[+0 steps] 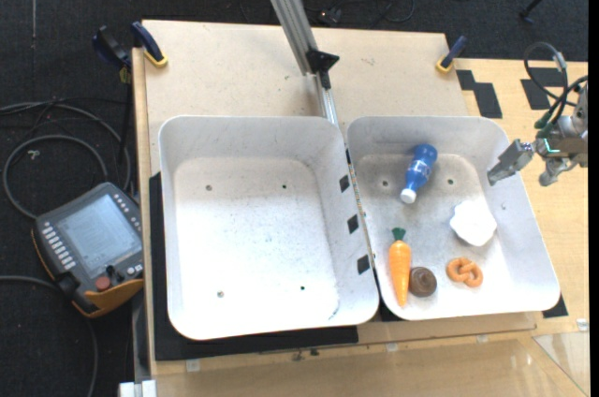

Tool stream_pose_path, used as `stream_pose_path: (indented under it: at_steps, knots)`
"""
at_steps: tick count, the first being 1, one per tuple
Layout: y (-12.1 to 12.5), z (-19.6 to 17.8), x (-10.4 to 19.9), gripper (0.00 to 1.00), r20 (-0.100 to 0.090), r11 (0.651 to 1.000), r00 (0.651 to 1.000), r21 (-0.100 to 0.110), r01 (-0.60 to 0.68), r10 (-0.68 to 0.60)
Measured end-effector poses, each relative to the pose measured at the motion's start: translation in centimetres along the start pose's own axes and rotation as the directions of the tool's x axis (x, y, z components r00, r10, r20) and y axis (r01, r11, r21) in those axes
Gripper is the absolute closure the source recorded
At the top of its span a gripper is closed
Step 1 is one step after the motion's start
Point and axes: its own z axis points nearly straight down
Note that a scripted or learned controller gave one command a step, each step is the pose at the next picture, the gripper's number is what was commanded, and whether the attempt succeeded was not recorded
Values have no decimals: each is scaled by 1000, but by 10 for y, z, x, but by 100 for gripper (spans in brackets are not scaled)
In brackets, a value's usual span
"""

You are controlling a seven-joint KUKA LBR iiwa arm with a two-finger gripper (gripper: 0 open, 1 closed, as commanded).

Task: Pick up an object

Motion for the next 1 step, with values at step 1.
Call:
stream_pose_path:
  at_steps: [1]
  knots:
    - [1, -2, 0, 0, 1, 1000, 1000, -4, 1, -1]
